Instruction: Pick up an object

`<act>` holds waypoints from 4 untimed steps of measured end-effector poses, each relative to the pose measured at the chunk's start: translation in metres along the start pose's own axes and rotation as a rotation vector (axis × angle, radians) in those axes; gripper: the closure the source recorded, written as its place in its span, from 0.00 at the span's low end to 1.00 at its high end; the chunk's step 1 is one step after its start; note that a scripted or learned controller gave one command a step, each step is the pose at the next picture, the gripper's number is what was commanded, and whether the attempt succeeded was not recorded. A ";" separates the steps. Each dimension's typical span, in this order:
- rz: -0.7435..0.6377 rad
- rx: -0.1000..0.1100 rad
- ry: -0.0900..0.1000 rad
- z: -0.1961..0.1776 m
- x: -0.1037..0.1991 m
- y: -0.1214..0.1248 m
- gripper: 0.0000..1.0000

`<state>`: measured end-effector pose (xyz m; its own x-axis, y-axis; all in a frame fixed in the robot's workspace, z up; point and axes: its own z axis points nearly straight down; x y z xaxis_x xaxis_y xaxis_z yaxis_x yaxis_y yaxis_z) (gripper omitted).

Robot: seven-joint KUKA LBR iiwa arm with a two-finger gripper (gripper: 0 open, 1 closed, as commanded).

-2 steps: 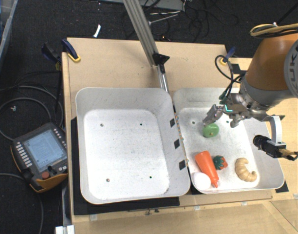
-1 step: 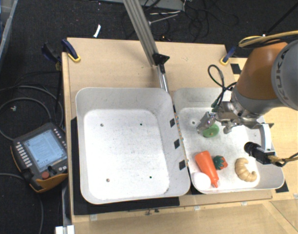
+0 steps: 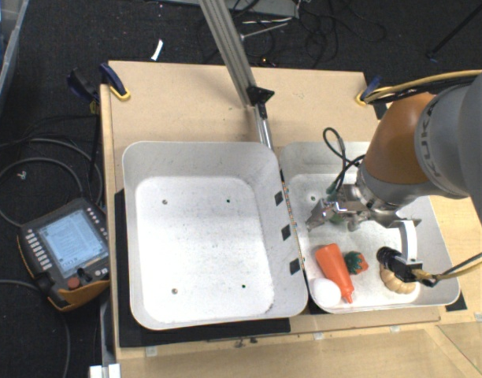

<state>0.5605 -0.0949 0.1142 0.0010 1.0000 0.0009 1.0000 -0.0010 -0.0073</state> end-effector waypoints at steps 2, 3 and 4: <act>0.000 -0.009 -0.001 0.009 0.001 0.001 1.00; -0.003 -0.014 -0.002 -0.049 -0.004 0.010 1.00; -0.005 -0.014 -0.002 -0.101 -0.002 0.021 1.00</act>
<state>0.5827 -0.0971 0.2146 -0.0035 1.0000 -0.0014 1.0000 0.0035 0.0066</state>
